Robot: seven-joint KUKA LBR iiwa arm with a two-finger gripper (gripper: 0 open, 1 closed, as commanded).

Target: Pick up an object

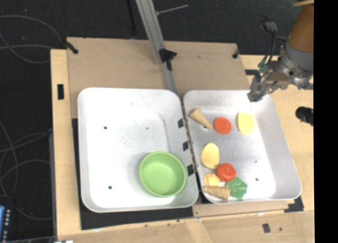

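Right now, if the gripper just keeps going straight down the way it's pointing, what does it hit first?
Probably bare floor at the back right corner of the right bin. The gripper points down-left there, short of the pale yellow piece, the nearest item. Depth is hard to judge from this slanted view.

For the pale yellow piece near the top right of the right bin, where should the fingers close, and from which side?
Come straight down on the yellow piece and close across its narrower left-right width. It lies flat and alone; the red ball to its left leaves a gap for one finger, and the bin wall on the right stands clear. The gripper hovers just above it already.
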